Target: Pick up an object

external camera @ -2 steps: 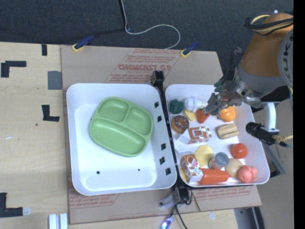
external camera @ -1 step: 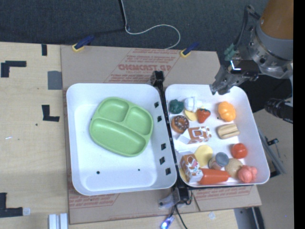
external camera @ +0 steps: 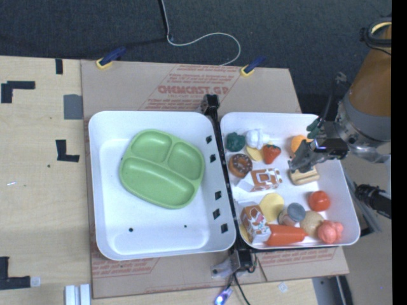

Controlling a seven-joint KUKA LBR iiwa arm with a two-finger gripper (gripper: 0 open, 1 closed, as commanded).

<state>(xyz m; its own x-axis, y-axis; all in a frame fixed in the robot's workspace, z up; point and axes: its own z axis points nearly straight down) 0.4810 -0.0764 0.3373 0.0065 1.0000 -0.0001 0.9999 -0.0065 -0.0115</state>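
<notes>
Bench: we see two white bins side by side, the left bin (external camera: 108, 234) well away from the jaws, the right bin (external camera: 346, 189) directly under them.
Arm: grey with an orange band, it reaches in from the right of the jaws.
Green plate: a divided tray (external camera: 162, 167) lying flat in the far bin, well apart from the jaws and no target for us.
Gripper: the gripper (external camera: 305, 164) hangs low over the right bin's far side; we cannot tell how wide the jaws stand or whether anything sits between them.
Tan block: a pale slab (external camera: 304, 176) lies just below the jaws, touching or nearly so. We judge it light, stiff and not fragile, best pinched across its short flat sides.
Red ball: a round toy (external camera: 319, 200) sits just beside the jaws, nearer the camera; we expect it smooth and apt to roll out of a pinch.
Strawberry: a small red piece (external camera: 271, 152) lies near the jaws, toward the bins' divider.
Risk: we judge the crowded toys may shift if nudged.
</notes>
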